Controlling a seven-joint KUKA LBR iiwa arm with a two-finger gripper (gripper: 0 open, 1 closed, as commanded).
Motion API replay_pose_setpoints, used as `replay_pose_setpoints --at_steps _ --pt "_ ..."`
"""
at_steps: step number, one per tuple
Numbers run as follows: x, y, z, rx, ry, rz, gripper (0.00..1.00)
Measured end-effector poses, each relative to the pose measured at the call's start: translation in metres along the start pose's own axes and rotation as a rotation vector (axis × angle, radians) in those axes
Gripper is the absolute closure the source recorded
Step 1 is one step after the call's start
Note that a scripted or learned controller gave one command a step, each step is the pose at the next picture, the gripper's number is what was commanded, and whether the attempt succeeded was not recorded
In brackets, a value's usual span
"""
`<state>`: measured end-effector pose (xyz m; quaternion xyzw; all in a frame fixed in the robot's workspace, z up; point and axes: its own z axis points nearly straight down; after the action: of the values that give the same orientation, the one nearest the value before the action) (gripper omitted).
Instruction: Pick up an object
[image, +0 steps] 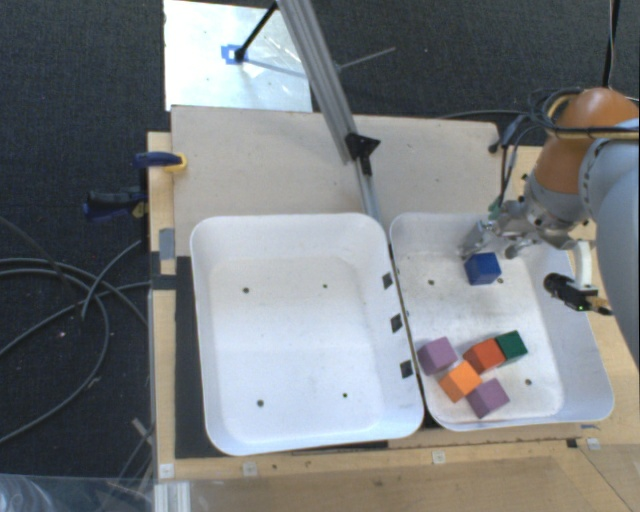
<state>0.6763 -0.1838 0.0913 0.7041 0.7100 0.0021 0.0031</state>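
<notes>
Blue block (482, 268) hangs just under the gripper (490, 245); whether it's actually clamped I cannot tell, so lifting may drop it

Grey KUKA arm with a rounded orange band

The smooth grey arm casing (612, 180) carries a glossy orange band (585, 120) toward 11 o'clock; black cables (515, 135) loop off at its 9 o'clock side, and a pale metal two-finger gripper (487, 243) sits below, a small black fitting (568, 291) at 6 o'clock
</notes>
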Motion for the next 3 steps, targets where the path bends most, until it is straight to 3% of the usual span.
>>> replay_pose_setpoints --at_steps 1,2,3 --pt "-0.001 0.0 -0.012 -0.001 -0.003 -0.002 1.0" --pt "-0.001 -0.001 -0.012 0.001 -0.003 -0.004 0.0" --pt "0.032 -0.044 0.001 0.009 0.002 0.004 0.0"
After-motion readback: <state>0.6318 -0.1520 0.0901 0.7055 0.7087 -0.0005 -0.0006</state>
